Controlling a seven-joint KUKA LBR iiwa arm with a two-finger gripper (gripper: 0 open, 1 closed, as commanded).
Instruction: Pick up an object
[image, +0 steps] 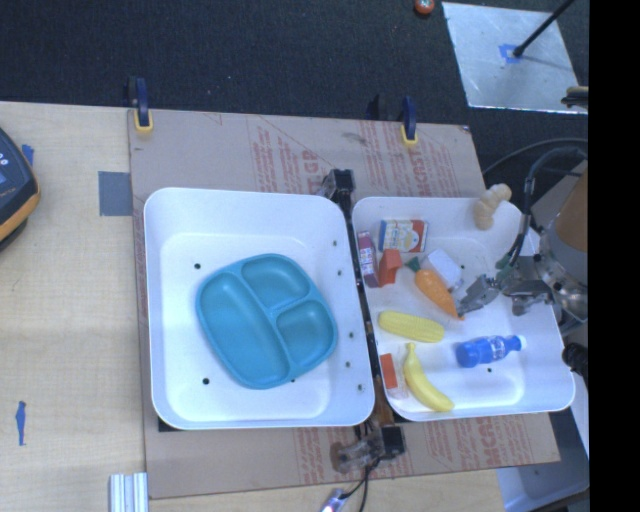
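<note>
My gripper (476, 294) hangs over the right bin (540, 400), reaching in from the right. It is open, with nothing between its fingers. Its tips sit just right of an orange carrot (435, 290) and a white block (444, 266). Below it lie a yellow corn cob (411, 326), a blue bottle (488, 349) and a banana (425, 380). A small carton (403, 236), a red piece (389, 267) and a dark red bar (366, 255) lie at the bin's far left.
The left bin (170, 230) holds a blue divided plate (265, 318). A tan figure (490, 205) rests at the right bin's far rim. A small orange packet (388, 370) lies by the banana. Cables loop beside the arm at the right.
</note>
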